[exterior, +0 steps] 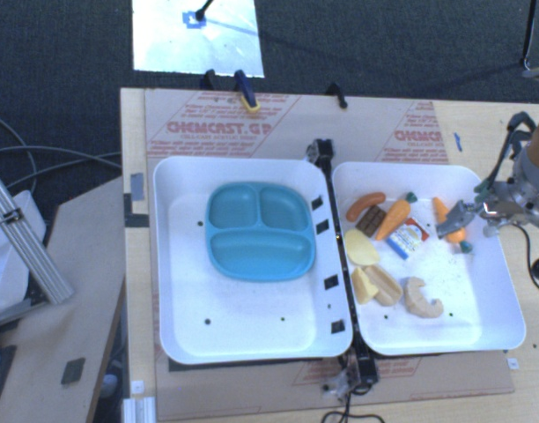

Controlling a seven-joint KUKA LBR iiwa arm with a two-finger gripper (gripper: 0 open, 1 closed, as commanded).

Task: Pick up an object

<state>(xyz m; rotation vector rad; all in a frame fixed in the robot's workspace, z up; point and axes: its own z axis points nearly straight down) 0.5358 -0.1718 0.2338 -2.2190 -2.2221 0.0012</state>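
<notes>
The right bin (490, 324) holds several toy foods. Among them are a brown sausage (366, 205), a large orange carrot (394, 218), a dark brown block (370, 222), a red and blue packet (407, 237), a yellow slice (361, 249), tan potato pieces (376, 285) and a beige curved piece (423, 298). A small orange piece (442, 211) lies near the bin's right side. My gripper (454, 224) hangs low over that side, right at the small orange piece, and partly hides it. A teal bit (466, 247) lies just below the gripper.
The left bin (190, 324) carries a blue divided plate (259, 233). A black hinge strip (335, 254) runs between the bins. The arm's wrist (516, 196) enters over the right rim. Cardboard (217, 126) lies under both bins, with a blue and yellow clamp (246, 91) at the back.
</notes>
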